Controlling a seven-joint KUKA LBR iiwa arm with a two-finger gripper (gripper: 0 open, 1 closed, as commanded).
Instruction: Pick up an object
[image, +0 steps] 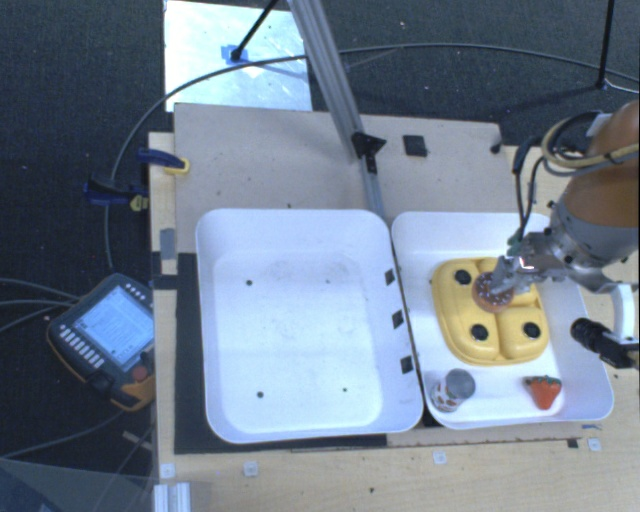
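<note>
The gripper (497, 287) sits low over the yellow tray (490, 312) in the right bin (600, 400), touching its top; its grip can't be made out. A small can (453, 389) and strawberry (544, 391) lie well apart, nearer the camera.

a pale wooden bench (300, 150) sits on dark carpet (70, 90). a bright reflective sheet (240, 55) lies beyond it. black cables (120, 160) trail left, near a handheld control pendant (105, 340) and blue clamps (115, 190).
</note>
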